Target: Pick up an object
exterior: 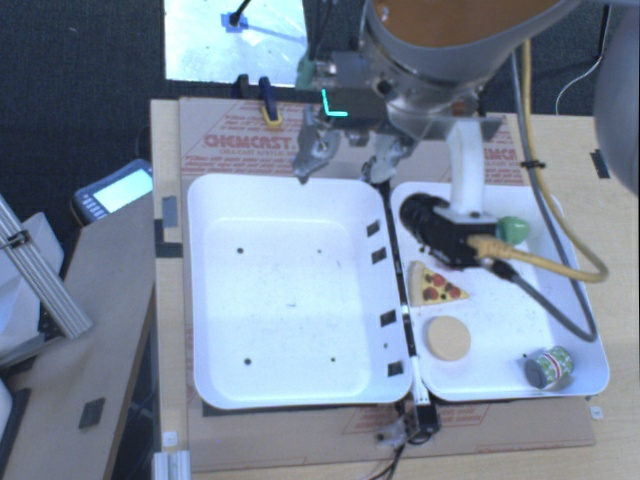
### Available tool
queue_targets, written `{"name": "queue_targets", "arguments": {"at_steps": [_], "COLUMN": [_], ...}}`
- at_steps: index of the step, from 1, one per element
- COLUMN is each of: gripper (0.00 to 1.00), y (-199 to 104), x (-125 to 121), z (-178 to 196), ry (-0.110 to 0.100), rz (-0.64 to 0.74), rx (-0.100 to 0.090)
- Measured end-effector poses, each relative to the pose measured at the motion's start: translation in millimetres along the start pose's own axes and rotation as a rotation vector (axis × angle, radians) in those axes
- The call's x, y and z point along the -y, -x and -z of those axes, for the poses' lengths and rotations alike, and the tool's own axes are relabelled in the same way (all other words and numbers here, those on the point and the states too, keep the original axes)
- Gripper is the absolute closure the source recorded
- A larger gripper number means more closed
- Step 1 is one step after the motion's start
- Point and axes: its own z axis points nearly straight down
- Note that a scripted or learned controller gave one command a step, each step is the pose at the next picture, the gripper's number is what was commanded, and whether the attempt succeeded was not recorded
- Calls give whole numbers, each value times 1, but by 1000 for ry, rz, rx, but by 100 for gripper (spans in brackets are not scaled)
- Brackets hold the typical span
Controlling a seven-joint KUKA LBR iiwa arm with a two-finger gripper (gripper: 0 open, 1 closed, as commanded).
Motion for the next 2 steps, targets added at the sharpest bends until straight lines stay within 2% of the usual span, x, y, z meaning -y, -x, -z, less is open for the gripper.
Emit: {"name": "queue_targets", "arguments": {"at_steps": [1, 2], "gripper": [100, 100], "y": [0, -14], "x": [0, -56], "z": [12, -190], "ry": [3, -16], "rz": [4, -4], "rx": [-2, 8]}}
